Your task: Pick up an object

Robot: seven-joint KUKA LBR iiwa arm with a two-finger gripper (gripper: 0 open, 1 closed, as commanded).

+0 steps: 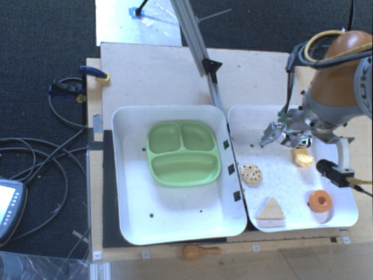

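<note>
While claw (271, 136) (grip unclear) hovers | right bin (349, 214): cookie (250, 174) | left bin (131, 214): plate (182, 154)

Place: robotics lab — test bench, not a home
Bench: plain board top (157, 74), two white bins (125, 174)
Floor: dark carpet, loose cables (35, 156), clamp (78, 86)
Gear: metal camera pole (189, 25) — handheld control pendant (9, 206)

The gripper (274, 135) hangs over the right bin (245, 118) — cookie (251, 174), wedge (271, 209), orange ring (320, 201) inside. A green plate (182, 154) sits mid left bin (125, 179).
</note>
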